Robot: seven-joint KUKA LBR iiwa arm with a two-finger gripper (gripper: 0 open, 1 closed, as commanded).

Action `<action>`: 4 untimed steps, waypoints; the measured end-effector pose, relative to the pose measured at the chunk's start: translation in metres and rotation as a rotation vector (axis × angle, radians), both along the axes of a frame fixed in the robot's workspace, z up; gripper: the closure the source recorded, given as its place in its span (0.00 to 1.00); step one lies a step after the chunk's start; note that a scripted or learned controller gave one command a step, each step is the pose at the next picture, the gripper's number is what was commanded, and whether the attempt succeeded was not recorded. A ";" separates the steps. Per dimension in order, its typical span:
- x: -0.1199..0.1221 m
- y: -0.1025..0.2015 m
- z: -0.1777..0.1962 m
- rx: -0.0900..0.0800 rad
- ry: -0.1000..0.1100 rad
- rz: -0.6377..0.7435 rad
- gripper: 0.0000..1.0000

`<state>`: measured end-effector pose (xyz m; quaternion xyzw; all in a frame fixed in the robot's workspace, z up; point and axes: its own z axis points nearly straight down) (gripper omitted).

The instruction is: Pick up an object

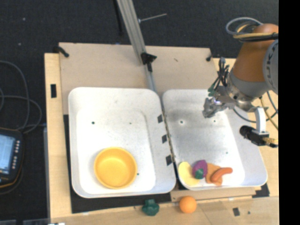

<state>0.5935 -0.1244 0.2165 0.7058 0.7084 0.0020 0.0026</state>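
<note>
So the gripper (pixel 212 108) is hanging over the upper part of the right bin (pixel 197 125), nowhere near anything grabbable. Can't tell if it's wide or narrow, it's just a small dark blob from this angle, and nothing visibly sits in it.

All the pickable stuff in that bin is jammed into the lower corner: a yellow piece (pixel 183 171), a purple and green thing (pixel 200 168), and an orange carrot-ish thing (pixel 219 173), all touching or overlapping. That's where I reckon it goes wrong: they're piled against the bin's front wall, so the gripper could clip the rim, or nudge one piece and shove the others instead of closing on one. A blind drop from where it hovers now would just hit bare floor.

The yellow bowl (pixel 115 167) in the left bin (pixel 93 107) sits alone, but its wide, smooth rim looks slippery.

An orange ball (pixel 187 204) and a green thing (pixel 150 207) lie on the desk (pixel 225 210), outside both bins.

Hard to read: what the clustered pieces actually are, and how they're stacked.
</note>
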 end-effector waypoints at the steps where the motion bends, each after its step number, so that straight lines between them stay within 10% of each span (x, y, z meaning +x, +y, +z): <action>1: 0.005 0.004 0.044 -0.001 0.005 0.000 1.00; 4: -0.036 0.145 0.024 0.001 0.007 0.002 1.00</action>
